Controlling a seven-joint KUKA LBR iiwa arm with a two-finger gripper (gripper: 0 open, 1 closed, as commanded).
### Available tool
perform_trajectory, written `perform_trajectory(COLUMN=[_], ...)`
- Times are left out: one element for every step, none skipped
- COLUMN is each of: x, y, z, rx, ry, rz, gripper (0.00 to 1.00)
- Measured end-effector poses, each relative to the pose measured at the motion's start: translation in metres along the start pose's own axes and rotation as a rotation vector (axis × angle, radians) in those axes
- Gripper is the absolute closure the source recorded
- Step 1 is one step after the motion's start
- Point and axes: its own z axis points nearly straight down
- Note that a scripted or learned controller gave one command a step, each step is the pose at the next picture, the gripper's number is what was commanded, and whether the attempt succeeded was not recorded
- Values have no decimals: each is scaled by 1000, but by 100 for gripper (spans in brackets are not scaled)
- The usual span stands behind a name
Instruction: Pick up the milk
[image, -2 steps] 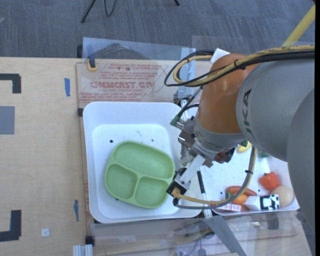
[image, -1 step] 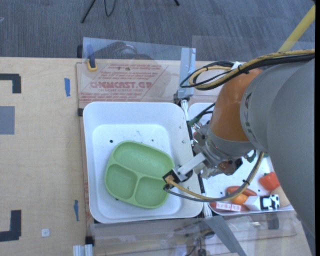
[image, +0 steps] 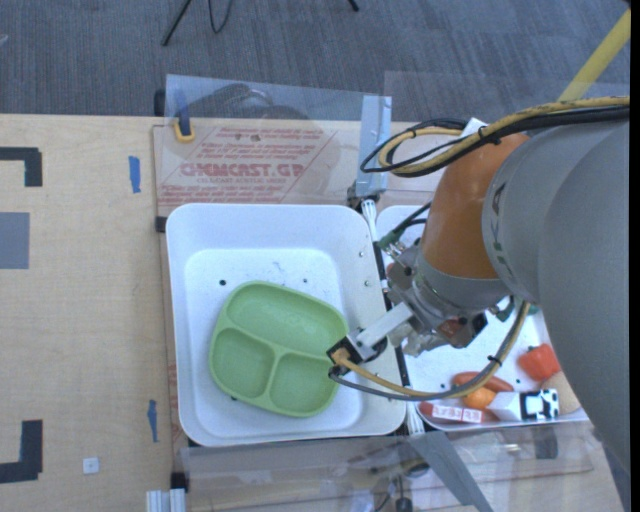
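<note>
Arm (image: 520, 220) over rt bin (image: 440, 375), green plate (image: 280, 348) in left bin (image: 200, 250) — jaws: can't tell

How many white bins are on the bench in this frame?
2. The left bin holds a green divided plate; the right bin, beside it, sits largely under the arm, which may hide some contents.

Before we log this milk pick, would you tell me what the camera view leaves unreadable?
- Gripper: its fingers are hidden beneath the arm's wrist.
- Right bin: mostly covered by the arm; a few orange and red items peek out.
- Milk: none of those items is identifiable as it.
- Red lettering on the board: too blurred to read.
</note>
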Motion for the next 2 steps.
perform_trajectory(x=[1, -42], y=[0, 52], z=[-7, 40], rx=[2, -2], ry=[-7, 8], rz=[-4, 21], gripper=[100, 100])
